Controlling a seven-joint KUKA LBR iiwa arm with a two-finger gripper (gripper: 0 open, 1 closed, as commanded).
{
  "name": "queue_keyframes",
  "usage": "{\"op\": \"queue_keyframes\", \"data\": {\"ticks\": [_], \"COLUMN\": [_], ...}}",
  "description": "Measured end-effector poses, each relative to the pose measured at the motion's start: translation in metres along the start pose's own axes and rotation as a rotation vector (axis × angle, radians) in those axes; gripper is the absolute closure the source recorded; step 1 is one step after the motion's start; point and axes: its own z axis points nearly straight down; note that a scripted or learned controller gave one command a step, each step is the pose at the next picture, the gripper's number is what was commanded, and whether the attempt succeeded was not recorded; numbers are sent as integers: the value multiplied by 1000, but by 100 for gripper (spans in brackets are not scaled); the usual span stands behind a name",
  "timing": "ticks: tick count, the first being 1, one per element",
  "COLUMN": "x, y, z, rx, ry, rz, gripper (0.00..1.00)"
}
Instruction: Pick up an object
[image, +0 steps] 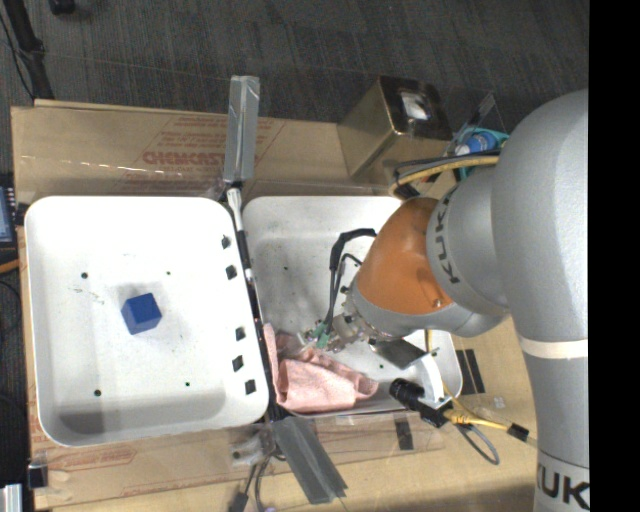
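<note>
A blue cube (142, 312) is seen lying alone in the left bin (60, 240), toward its 9 o'clock side. In the right bin (290, 225), a crumpled pink cloth (315, 382) is found at about 7 o'clock, with the gripper (335, 335) lowered just above its upper edge. Whether the gripper is open or closed cannot be told, as it is hidden under the arm (480, 250).

Blue cube (142, 312): small, solid-coloured block, resting flat on the floor of the left bin (60, 250), left of centre, apart from every wall (one corner turned toward the camera).

Pink cloth (315, 380): soft, crumpled, bunched into folds; lies at the near left corner of the right bin (290, 230), touching the divider side, partly overhung by the arm.
</note>
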Motion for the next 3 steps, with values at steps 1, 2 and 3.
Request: {"op": "queue_keyframes", "data": {"ticks": [1, 2, 3], "x": [0, -14, -8], "y": [1, -21, 4], "z": [-10, -1, -1], "rx": [0, -1, -2], "ry": [1, 1, 0], "rz": [-4, -69, -231], "gripper": [100, 100, 100]}}
